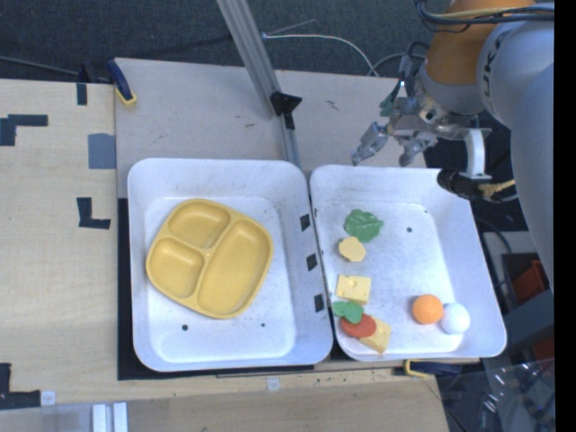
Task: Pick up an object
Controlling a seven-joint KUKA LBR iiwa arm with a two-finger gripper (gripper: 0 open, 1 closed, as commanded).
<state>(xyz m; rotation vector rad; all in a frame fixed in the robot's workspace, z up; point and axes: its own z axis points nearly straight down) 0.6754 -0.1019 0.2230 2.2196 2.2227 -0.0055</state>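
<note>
Hand [389,148], fingers spread and empty, should drop straight onto the green leaf [364,224] just below it, then close.

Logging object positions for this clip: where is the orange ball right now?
The orange ball lies in the right bin, near its front right corner, right beside the white ball and right of the yellow cheese block.

Even, bright overhead light; soft shadows, slightly grainy, sharp.
</note>
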